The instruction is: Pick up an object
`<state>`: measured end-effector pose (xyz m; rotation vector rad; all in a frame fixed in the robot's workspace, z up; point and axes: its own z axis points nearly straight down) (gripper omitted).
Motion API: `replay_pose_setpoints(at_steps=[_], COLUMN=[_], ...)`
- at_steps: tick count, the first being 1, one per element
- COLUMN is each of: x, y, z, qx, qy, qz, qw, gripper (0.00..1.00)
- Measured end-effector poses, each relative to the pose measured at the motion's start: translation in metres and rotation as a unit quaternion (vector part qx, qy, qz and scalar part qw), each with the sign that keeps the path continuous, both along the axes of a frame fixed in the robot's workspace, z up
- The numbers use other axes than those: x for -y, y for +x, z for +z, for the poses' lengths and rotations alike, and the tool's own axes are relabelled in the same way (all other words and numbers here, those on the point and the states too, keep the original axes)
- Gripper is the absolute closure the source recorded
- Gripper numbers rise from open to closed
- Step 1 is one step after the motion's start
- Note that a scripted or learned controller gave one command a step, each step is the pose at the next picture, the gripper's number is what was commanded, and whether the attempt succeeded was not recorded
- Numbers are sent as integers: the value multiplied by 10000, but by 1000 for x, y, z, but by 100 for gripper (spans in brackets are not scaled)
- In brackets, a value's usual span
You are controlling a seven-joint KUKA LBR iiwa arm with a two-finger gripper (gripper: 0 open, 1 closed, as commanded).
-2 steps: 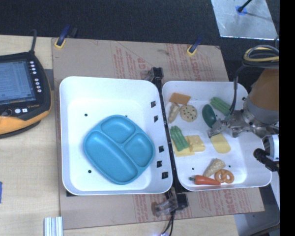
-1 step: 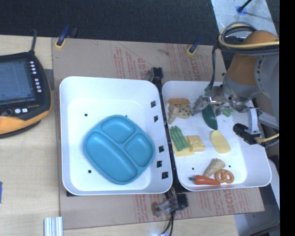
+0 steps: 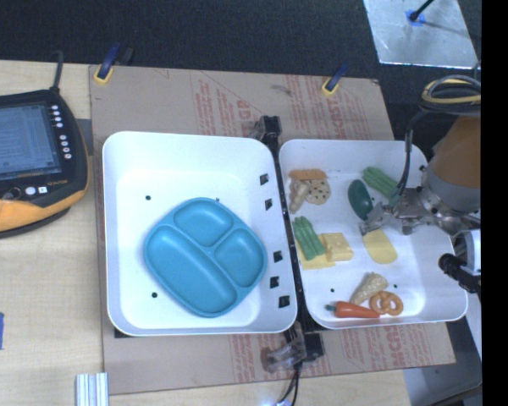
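Two-finger gripper (image 3: 379, 221) is seen low in the right white bin (image 3: 432, 311), just above the pale yellow plastic wedge (image 3: 379, 246), beside the dark green oval piece (image 3: 359, 198). Finger state cannot be told. Risk: wedge nudged aside by crowded neighbours, nothing grasped.

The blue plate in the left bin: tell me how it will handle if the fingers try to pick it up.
The blue plate looks like rigid moulded plastic, so probably stiff and light. It lies flat on the left bin floor with a low rounded rim, likely hard to pinch. Its glossy surface suggests it may slide rather than lift.
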<state>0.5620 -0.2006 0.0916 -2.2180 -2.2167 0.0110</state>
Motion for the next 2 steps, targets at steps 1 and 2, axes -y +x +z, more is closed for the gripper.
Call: replay_pose_setpoints(at_steps=[1, 2], x=[-61, -4], y=[64, 15], z=[6, 0], qx=[61, 10], qy=[3, -3], qz=[66, -6], qw=[10000, 10000], gripper=[0, 0])
